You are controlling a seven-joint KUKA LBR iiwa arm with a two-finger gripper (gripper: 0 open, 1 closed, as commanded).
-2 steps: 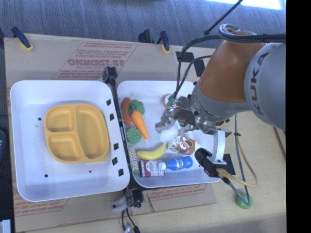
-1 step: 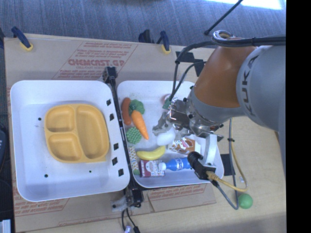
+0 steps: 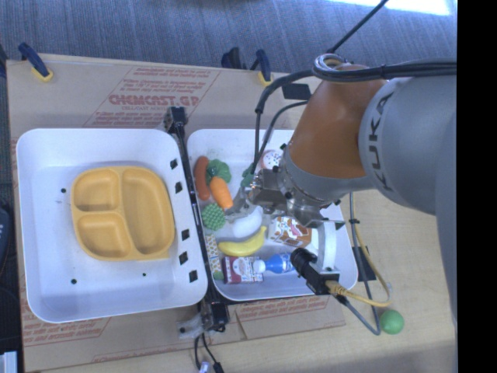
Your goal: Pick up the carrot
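Observation:
The carrot (image 3: 221, 193), orange with a green leafy top (image 3: 218, 169), lies slanted in the upper left part of the right bin (image 3: 233, 140). My gripper (image 3: 252, 202) hangs low over the middle of that bin, just right of the carrot's lower end, with the bulky orange and grey wrist above it hiding much of the bin. The carrot rests among the other items, and I see nothing lifted off the floor of the bin.
A red-orange sausage-like piece (image 3: 201, 176) lies left of the carrot. Below are a green item (image 3: 213, 217), a white object (image 3: 247, 224), a banana (image 3: 242, 245) and a small bottle (image 3: 256, 268). The left bin (image 3: 39, 208) holds a yellow divided tray (image 3: 123, 211).

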